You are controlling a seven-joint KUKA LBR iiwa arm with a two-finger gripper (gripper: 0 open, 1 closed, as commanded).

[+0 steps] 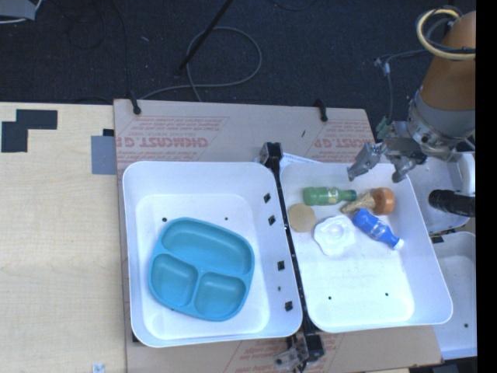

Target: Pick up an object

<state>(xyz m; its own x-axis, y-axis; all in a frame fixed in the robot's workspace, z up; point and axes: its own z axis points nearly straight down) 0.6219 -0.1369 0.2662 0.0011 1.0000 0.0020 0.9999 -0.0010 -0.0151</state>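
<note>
The arm [446, 68] reached in from the desk's right side, and its tool [384, 162] hung over the far right corner of the right bin [435, 286]. The two fingers stood apart, one tilted toward the bin's middle and the other nearer the right rim, with nothing between them.

All the loose things lay in the far half of the right bin. A green bottle [328, 196] lay on its side near the far wall, just under the tool's left finger. To its right sat a round orange-brown fruit [383, 200], with a small tan piece [359, 203] between the two, touching or nearly touching both. A blue bottle [374, 228] lay tilted just in front of the fruit, its cap end pointing toward the bin's right edge. Beside it, toward the divider, rested a white lumpy object [335, 235], and a flat tan disc [301, 217] sat just beyond that, close to the black clips of the divider [281, 239].

The left bin [136, 286] carried a blue three-part tray [202, 269], lying flat near its middle, slightly turned against the bin's edges.

A cardboard sheet [233, 134] lay beneath both bins on the pale wooden desk [54, 247].
</note>
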